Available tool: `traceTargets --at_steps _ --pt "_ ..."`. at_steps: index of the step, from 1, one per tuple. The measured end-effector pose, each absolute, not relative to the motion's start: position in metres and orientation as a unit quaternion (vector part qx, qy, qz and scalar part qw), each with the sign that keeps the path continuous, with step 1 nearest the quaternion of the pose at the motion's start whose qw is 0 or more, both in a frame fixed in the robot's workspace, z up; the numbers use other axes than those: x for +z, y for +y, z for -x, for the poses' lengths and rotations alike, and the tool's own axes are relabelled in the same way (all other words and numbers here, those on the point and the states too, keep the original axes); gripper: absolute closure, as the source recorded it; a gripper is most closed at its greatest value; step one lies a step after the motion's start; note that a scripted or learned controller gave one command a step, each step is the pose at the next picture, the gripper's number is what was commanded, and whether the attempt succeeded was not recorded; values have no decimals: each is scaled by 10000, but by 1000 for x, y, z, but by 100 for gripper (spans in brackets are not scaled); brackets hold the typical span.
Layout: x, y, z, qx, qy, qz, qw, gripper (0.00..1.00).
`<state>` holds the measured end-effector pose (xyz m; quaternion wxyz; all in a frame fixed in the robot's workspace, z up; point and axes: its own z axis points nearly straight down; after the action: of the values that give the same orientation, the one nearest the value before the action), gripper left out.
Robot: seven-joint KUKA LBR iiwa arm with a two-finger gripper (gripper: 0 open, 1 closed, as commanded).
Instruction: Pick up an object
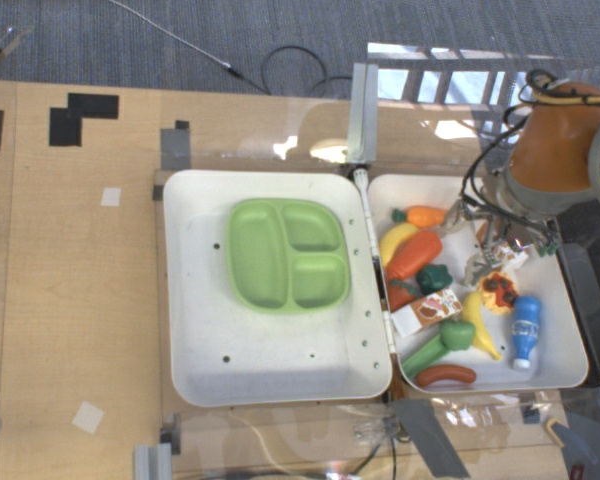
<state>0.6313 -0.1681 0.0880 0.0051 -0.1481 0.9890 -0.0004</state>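
You've got the gripper (497, 251) low over the right bin (578, 353), its metal fingers (483, 260) just above a small orange-red toy (498, 290); open or closed, can't tell. Glossy plastic toys crowd the bin: fat orange carrot (416, 252), curved banana (480, 321), blue bottle (525, 332), red sausage (445, 375). Left bin (195, 368) holds a smooth green 3-compartment plate (286, 254). Wood-grain bench (70, 298).

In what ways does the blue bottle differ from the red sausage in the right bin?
The blue bottle is blue with a white cap; the red sausage is plain red. The bottle lies pointing along the bin's right side, whereas the sausage lies across the near edge. The bottle looks thicker than the sausage. Both lie flat in the right bin.
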Motion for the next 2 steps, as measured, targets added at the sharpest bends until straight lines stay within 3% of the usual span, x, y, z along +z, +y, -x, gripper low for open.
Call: traceTargets --at_steps 1,2 --pt "88 -109 -637 -1 9932 1163 13 0" --pt "89 -103 -659 -7 9945 1010 -274 0"
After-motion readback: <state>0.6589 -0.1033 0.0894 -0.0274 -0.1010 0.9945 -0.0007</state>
